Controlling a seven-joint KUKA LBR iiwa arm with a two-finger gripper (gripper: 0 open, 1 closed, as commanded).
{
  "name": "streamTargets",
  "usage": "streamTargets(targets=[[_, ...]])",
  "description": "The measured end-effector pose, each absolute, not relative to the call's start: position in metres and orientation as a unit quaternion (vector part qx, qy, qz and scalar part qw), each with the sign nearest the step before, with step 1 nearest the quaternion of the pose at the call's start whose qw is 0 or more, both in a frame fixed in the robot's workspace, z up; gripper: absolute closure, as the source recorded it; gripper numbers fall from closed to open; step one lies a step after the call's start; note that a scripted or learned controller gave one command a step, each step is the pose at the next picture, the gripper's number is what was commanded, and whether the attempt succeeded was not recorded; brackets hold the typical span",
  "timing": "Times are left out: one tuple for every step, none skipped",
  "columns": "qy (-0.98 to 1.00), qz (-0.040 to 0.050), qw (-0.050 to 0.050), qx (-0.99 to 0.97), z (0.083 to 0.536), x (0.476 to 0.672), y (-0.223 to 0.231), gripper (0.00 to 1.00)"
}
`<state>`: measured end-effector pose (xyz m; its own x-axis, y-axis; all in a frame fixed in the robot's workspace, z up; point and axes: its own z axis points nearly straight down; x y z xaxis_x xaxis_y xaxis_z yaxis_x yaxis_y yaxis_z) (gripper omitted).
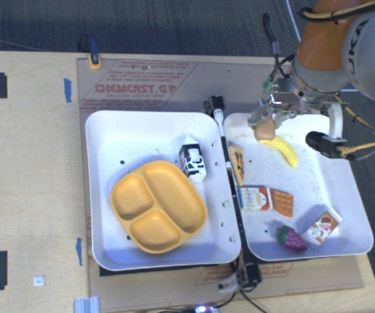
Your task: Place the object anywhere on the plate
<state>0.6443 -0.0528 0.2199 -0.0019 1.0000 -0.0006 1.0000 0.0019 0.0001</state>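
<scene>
Yellow three-section plastic plate [158, 205] in left bin [102, 175], jaws [265, 124] clamping rounded tan object [264, 132], curved banana [281, 150] beside

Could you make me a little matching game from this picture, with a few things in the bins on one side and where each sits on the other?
Things:
1. yellow plate
2. banana
3. purple grapes
4. black-and-white carton

Places:
A. near end of the right bin
B. left bin, touching the plate's far edge
C. middle of the left bin
D. far end of the right bin, by the gripper

Pairs: 1-C, 2-D, 3-A, 4-B
</scene>
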Motion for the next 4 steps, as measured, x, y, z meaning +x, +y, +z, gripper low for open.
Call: streamTargets(targets=[[0.708,-0.0001,0.0,0.707,0.22,0.644,-0.053,0.0],[0.708,0.0009,0.002,0.706,0.231,0.645,-0.052,1.0],[0.707,-0.0012,0.0,0.708,0.097,0.665,-0.172,1.0],[0.707,0.0008,0.002,0.707,0.219,0.648,-0.169,1.0]])
